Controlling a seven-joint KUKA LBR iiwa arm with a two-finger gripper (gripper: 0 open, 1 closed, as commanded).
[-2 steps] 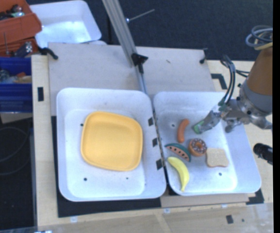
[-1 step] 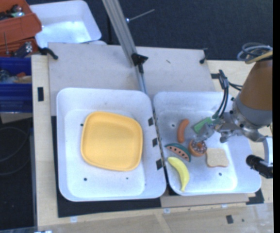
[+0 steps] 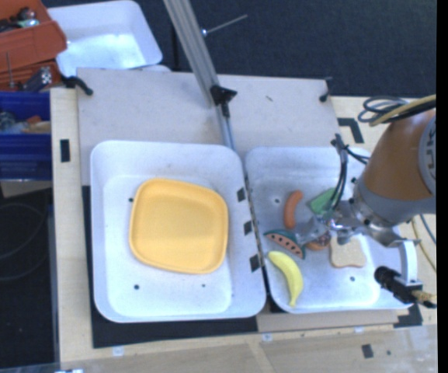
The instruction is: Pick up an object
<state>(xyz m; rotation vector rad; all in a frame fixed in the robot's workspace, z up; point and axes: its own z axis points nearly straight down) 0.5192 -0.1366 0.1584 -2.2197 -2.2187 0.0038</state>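
Observation:
The right bin (image 3: 286, 162) holds a yellow banana (image 3: 287, 276) near its front edge, a watermelon slice (image 3: 286, 244) just above it, a hot dog sausage (image 3: 292, 208), a green piece (image 3: 322, 201) and a slice of toast (image 3: 349, 254). My gripper (image 3: 324, 230) reaches down into this bin from the right, between the watermelon slice and the toast, just below the green piece. The wrist hides the fingertips. The left bin (image 3: 107, 162) carries a yellow square plate (image 3: 179, 225).
A slanted metal pole (image 3: 196, 49) rises from the back of the bench between the bins. Red and blue boxes (image 3: 10, 68) and a white tray (image 3: 107, 41) sit at the back left. Cables run along the arm on the right.

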